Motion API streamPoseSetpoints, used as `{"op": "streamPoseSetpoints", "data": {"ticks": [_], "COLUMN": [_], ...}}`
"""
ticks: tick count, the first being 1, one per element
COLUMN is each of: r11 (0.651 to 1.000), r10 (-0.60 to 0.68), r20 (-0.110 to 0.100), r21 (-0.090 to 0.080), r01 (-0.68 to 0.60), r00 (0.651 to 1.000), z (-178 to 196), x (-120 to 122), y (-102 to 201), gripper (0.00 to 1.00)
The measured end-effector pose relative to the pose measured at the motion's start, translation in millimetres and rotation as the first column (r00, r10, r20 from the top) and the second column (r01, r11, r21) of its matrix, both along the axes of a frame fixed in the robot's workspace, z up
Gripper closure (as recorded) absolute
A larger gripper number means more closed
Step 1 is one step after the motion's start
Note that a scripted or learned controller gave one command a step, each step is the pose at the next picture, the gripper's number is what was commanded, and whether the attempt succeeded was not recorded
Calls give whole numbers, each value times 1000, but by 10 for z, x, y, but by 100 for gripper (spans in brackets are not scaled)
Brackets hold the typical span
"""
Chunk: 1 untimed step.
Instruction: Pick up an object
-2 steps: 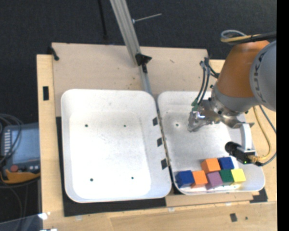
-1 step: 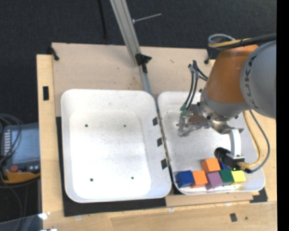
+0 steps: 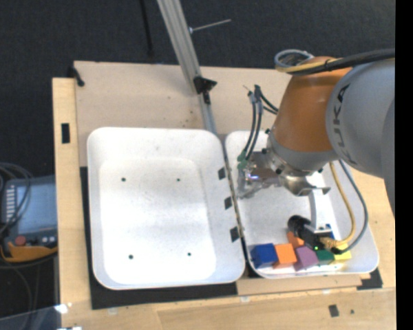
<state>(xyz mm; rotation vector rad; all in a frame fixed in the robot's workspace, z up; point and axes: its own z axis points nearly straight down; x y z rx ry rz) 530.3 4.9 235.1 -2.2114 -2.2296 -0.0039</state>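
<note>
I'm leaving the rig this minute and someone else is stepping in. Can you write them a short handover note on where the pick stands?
Gripper: low over the upper left part of the right bin, close to the wall it shares with the left bin. Open or shut cannot be told; nothing shows in its grasp.
Things: blue block, orange block, purple block and a green block in a row along the right bin's near edge, apart from the gripper.
Done: no object picked up yet.
Left: bring the gripper to one block, probably the blue one as nearest, grasp it and lift.
</note>
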Motion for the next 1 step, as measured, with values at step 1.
{"op": "streamPoseSetpoints", "data": {"ticks": [1], "r11": [1000], "r10": [1], "r20": [-2], "r21": [1], "r01": [-1], "r00": [1000], "z": [108], "x": [-171], "y": [542], "gripper": [100]}}
